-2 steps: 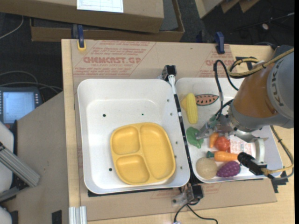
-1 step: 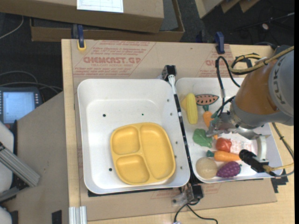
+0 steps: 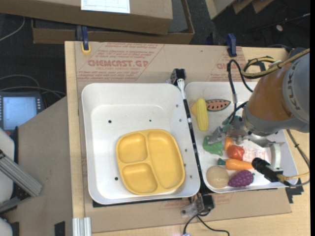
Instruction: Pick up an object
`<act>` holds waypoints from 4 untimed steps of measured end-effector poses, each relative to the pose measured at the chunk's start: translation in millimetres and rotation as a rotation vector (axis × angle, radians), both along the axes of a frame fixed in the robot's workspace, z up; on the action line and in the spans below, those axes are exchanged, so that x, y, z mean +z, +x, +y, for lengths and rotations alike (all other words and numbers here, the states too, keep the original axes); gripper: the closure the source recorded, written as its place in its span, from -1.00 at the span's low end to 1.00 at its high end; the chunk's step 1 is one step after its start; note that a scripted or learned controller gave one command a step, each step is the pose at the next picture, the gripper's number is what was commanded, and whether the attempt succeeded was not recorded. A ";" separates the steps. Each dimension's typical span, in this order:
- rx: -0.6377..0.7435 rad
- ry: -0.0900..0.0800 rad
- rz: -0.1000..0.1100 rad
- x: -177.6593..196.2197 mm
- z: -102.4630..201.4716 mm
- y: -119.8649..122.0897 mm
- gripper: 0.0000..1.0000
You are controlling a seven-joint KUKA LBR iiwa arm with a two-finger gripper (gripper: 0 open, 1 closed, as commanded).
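- Where the two white bins stood side by side on the bench (image 3: 118, 63), the left bin (image 3: 88, 132) held one item: a yellow plate (image 3: 150, 161) with three compartments, lying flat toward the near side of the bin floor.
- Right bin (image 3: 216, 88) held a cluster of toy foods. A yellow corn cob (image 3: 201, 113) lay lengthwise near the wall shared with the left bin. A watermelon slice (image 3: 217, 104) lay just beside the cob, toward the far end.
- Green toy (image 3: 214, 146) lay in the middle of the right bin, beyond the cob's near end. Its shape could not be made out.
- Red toy (image 3: 235, 152), round like a tomato, sat just right of the green toy, and an orange carrot (image 3: 239, 164) touched its near side.
- Purple grapes (image 3: 241, 179) and a beige round piece (image 3: 217, 176) sat side by side against the near wall of the right bin.
- Gripper (image 3: 219, 136) was low in the right bin, directly at the far edge of the green toy. Whether it was released, clenched or grasping anything could not be told.
- Arm (image 3: 275, 102) covered the right part of the right bin.
- Pale flat item (image 3: 253, 150) with reddish marks lay partly under the arm. Its kind could not be determined.
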State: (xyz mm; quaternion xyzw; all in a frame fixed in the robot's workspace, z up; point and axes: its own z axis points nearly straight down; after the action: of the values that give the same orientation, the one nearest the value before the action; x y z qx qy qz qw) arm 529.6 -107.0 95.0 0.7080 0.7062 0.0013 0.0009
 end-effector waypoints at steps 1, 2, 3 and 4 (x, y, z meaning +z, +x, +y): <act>-0.001 0.001 0.003 -9.3 -44.4 -13.8 -1.00; 0.001 0.000 -0.002 1.9 -42.7 -12.1 1.00; 0.001 0.000 -0.001 1.2 -42.6 -12.5 -1.00; 0.006 -0.001 0.000 -11.2 -17.6 23.0 -1.00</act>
State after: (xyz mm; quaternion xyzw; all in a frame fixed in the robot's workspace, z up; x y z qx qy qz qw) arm 552.5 -124.7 83.8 0.7058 0.7085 0.0007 0.0013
